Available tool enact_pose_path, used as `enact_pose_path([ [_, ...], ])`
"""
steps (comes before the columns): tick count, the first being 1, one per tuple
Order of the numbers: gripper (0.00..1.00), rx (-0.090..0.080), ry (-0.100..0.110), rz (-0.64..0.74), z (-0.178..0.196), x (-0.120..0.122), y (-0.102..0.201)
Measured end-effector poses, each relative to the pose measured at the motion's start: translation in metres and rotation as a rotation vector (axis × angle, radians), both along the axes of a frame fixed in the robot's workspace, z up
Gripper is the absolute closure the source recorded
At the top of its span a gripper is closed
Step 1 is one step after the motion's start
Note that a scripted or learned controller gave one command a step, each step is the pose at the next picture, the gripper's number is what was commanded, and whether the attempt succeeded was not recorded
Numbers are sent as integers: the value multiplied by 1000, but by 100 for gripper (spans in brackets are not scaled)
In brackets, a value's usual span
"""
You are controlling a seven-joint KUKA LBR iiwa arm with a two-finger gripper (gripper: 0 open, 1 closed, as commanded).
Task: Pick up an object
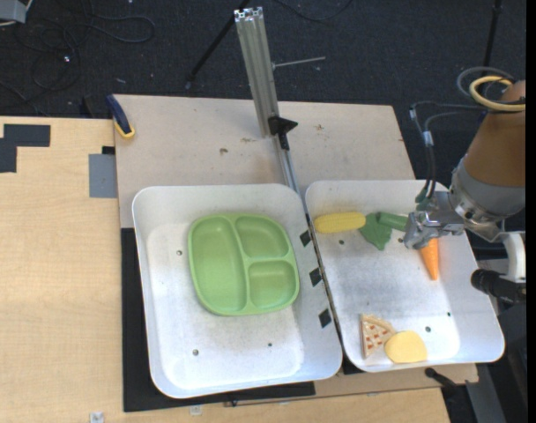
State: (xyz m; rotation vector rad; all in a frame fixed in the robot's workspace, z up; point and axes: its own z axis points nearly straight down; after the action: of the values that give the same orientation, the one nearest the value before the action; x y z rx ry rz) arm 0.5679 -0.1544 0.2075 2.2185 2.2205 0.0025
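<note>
The gripper point(420, 233) hangs low over the far side of the right bin point(480, 346), probably lining up on 1 of the toys crowded there. I cannot tell its state. A carrot point(431, 258) lies just beside it on the near side, with a green piece point(383, 228) just to its left and the corn point(339, 223) further left. The pizza slice point(374, 334) and a yellow lump point(405, 348) sit well apart, toward the near rim. The left bin point(162, 342) holds a green divided plate point(243, 264).
</note>
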Motion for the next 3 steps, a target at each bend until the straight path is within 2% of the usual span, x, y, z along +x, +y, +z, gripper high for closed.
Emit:
enact_pose_path([
  [1,100,3,7,2,-1,-14,44],
  [2,100,2,5,4,12,-16,100],
  [3,100,3,8,4,10,-26,142],
])
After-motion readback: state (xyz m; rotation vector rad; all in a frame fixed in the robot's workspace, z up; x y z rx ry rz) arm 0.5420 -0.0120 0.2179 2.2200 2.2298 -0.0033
